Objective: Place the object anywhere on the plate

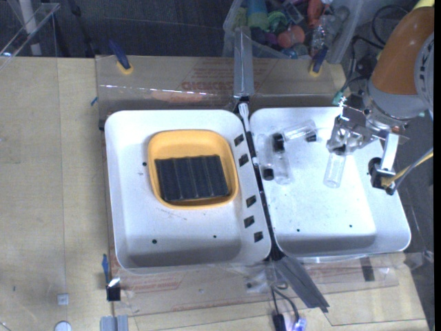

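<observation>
A yellow plate (pixel 190 143) lies in the left bin (pixel 131 205) and carries a dark ridged block (pixel 191 178). In the right bin (pixel 324 219) lie clear plastic vials with black caps: one (pixel 296 132) at the back and one (pixel 277 166) near the divider. A third clear vial (pixel 333 170) points down the view straight from the tip of my gripper (pixel 339 143), touching or nearly touching it. Whether that vial hangs from the gripper or lies on the bin floor cannot be told.
A grey divider with black tabs (pixel 249 178) separates the two bins. A clear box of colourful toys (pixel 289 9) stands behind the bins. Cables (pixel 386 172) hang off the arm at the right bin's right rim.
</observation>
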Controlling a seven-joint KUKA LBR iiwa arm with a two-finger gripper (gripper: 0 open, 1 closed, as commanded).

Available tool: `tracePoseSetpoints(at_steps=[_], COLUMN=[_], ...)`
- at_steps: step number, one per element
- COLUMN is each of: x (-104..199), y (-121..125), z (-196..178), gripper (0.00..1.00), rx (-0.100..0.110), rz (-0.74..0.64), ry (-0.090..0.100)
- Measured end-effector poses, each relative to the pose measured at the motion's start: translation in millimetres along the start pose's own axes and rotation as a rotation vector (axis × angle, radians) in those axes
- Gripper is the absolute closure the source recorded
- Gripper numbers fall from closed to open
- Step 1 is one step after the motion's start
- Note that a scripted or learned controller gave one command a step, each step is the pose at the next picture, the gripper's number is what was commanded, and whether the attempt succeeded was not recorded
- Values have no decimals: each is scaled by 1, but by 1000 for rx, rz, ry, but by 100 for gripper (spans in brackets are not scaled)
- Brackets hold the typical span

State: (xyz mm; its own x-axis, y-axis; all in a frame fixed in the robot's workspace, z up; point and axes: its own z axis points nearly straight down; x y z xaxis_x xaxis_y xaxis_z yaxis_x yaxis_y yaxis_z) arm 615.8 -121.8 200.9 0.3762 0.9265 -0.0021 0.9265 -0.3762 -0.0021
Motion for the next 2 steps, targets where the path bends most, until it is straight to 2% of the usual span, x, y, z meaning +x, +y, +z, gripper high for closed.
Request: tracePoseSetpoints(at_steps=[1, 2], x=[0, -44], y=[0, 36], z=[0, 7], gripper=[0, 0], rx=[0, -3], rz=[0, 46], ry=[0, 1])
